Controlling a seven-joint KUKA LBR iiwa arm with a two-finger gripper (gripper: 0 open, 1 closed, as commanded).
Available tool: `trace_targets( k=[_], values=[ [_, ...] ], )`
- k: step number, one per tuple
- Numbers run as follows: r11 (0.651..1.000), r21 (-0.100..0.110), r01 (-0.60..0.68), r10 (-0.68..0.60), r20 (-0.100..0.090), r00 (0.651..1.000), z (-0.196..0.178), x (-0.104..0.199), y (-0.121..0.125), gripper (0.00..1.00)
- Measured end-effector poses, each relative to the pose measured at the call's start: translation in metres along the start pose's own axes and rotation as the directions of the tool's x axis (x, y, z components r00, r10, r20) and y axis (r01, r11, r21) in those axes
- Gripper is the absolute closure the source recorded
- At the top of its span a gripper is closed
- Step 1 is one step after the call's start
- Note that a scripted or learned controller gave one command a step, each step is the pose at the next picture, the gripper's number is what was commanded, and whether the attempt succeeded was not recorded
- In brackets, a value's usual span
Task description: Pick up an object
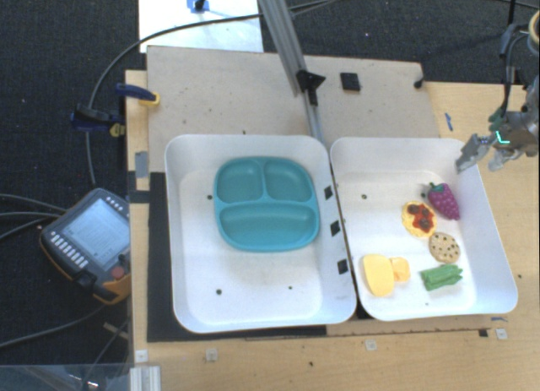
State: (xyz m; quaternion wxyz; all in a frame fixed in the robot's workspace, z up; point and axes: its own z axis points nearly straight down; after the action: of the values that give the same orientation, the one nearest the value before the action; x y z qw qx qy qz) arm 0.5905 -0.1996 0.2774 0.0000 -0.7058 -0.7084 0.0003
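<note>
Tabletop (371, 98): pale wood surface on dark carpet, carrying two shallow white bins side by side. Left bin (190, 288): white, rounded corners, holding one item. Right bin (371, 178): white, touching the left bin along its inner wall, holding the small food items, all gathered in its right and near portions. Plate (266, 203): teal, three compartments, lying flat in the upper middle of the left bin. Pendant (89, 241): grey control unit with a screen and orange trim, on the carpet left of the tabletop, cables trailing from it. Hand (485, 151): grey, at the far right corner of the right bin, just over its rim and above the grapes; whether it is wide or narrow cannot be told at this size, and nothing is seen between its tips. Cheese (379, 275): yellow slab, near the front of the right bin, with a smaller yellow-orange piece (400, 270) touching its right side. Grapes (444, 199): purple cluster, toward the right wall of the right bin. Pizza (419, 219): small yellow round with red topping, just below and left of the grapes. Cookie (444, 247): tan round with dark chips, just below the pizza. Beans (441, 277): green pods, just below the cookie, right of the cheese.
</note>
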Motion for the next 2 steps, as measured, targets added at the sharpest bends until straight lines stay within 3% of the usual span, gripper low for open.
trace_targets(
  k=[1, 2],
  values=[
    [1.000, -0.002, 0.001, -0.001, 0.001, 1.000, -0.001, 0.000, 0.001, 0.00],
    [1.000, 0.002, -0.002, 0.002, -0.001, 1.000, 0.061, 0.003, 0.001, 0.00]
  ],
)
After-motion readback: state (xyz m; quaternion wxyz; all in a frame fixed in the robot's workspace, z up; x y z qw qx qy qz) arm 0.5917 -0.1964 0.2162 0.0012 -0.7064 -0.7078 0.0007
